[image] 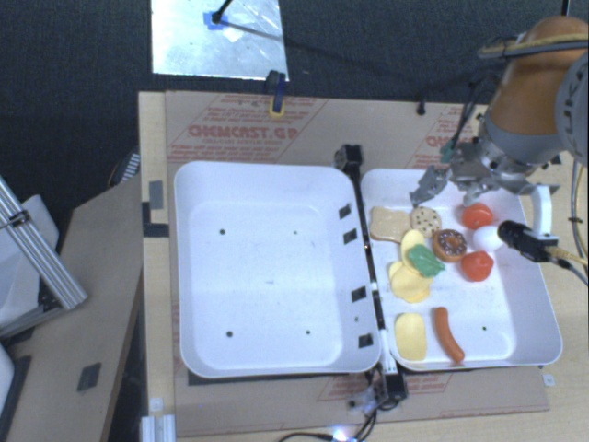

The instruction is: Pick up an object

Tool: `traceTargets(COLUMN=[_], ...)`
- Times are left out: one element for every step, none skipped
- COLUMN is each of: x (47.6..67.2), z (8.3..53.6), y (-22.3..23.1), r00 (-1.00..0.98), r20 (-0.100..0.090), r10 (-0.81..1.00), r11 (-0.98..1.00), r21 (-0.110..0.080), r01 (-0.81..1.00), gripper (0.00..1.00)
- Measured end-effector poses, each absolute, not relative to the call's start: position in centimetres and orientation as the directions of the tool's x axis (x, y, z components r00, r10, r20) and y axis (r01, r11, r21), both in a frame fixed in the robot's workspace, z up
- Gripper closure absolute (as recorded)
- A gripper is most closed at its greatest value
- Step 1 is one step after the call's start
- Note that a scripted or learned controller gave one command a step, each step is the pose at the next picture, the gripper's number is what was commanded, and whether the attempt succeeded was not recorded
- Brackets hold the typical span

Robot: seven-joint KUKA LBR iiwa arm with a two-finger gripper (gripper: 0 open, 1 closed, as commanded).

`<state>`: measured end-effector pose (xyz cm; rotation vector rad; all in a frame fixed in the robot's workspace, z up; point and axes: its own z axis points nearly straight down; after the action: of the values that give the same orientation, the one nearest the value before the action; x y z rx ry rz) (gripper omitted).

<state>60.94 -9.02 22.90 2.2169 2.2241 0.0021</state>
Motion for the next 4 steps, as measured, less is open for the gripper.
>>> traceTargets(x=[64.2,56.9,51.9,49.1], z=[9.7,8.4,8.5,8.5], y=[-8.7,-8.6,-9.6,-8.3], r00=[-0.003,0.0,0.001,0.0], r20=[0.0,0.0,0.0,-0.001], r10=[1.0,1.0,1.0,1.0], r11=[0.003,0.0,-0.001,0.0], r21=[0.008,-0.003,-0.001,0.004], r01=[1.0,1.0,1.0,1.0], gripper=[0.0,0.0,0.0,0.0])
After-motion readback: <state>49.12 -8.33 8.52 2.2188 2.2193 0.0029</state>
